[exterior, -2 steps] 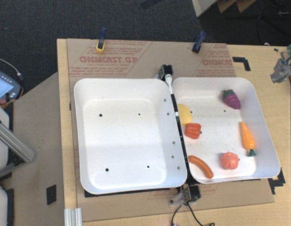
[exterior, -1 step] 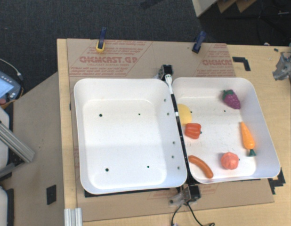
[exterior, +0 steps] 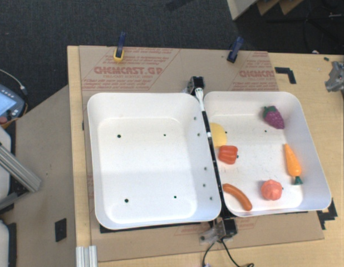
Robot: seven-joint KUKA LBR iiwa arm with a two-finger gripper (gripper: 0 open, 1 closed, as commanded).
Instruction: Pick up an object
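Note:
The right white bin (exterior: 252, 124) holds several toy foods. A purple bunch of grapes (exterior: 274, 117) lies near its far right corner. A yellow piece (exterior: 217, 133) rests against the left wall, with a red pepper (exterior: 227, 154) just in front of it. An orange carrot (exterior: 292, 160) lies along the right side. A pink-red round fruit (exterior: 271, 189) and an orange-red sausage (exterior: 237, 196) sit near the front wall. All of them lie loose and apart from one another, except the yellow piece and the pepper, which nearly touch.
The left white bin (exterior: 144, 160) sits beside the right one on a cardboard sheet (exterior: 161, 65). Clamps (exterior: 121, 46) (exterior: 235, 49) stand at the sheet's far edge. A small grey metal part (exterior: 334, 77) shows at the right border.

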